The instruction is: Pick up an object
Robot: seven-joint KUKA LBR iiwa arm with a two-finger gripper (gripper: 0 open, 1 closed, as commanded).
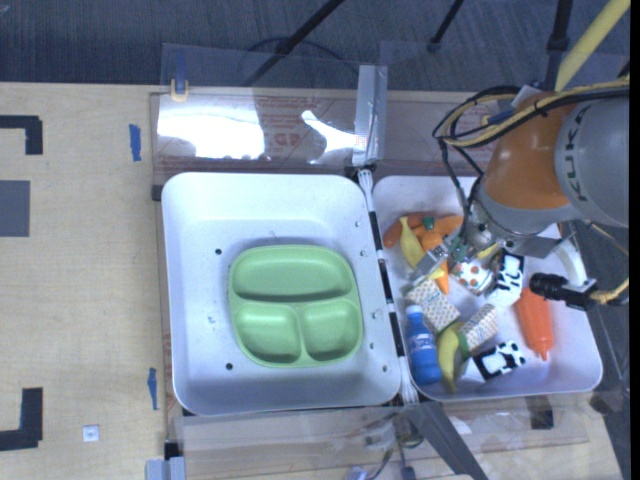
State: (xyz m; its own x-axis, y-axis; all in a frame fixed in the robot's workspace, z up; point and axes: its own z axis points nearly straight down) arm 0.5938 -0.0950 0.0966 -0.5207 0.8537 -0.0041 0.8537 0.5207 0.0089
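A jumble of small toys crowds the right bin, none of them yet lifted: a yellow banana and orange pieces near the bin's upper left, a waffle-patterned piece toward the middle, a blue bottle lying against the bin's left wall, a second banana just beside it, a black-and-white toy near the lower edge and an orange carrot to the right. The gripper is down among the pieces at the top of the pile, close over a red-and-white item, but the clutter and the slanted view leave it impossible to tell how far its fingers are parted or whether anything sits between them, so the pick looks, at best, at the point of grasping, with the lift still to come. The grey arm enters from the right, its orange band over the bin's upper right corner and the wrist angled down and leftward into the pile. In the left bin a green divided tray lies flat, well apart from the action, and both bins rest on the pale wooden surface.
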